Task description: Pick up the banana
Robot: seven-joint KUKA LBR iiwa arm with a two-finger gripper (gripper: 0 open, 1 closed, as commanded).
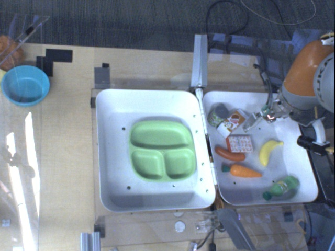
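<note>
The yellow banana (269, 151) lies in the right bin (309, 192), towards its right side, tilted with its upper end to the right. My gripper (263, 116) hangs over the back of that bin, a little above and to the left of the banana and apart from it. The grey arm with its orange band (306, 72) comes in from the upper right.
Around the banana lie an orange carrot (245, 171), a red sausage (229, 154), a small patterned box (239, 143), a carton (234, 122), a grey can (218, 114) and a green bottle (281, 187). The left bin (110, 140) holds a green divided tray (162, 149). A blue bowl (25, 84) sits far left.
</note>
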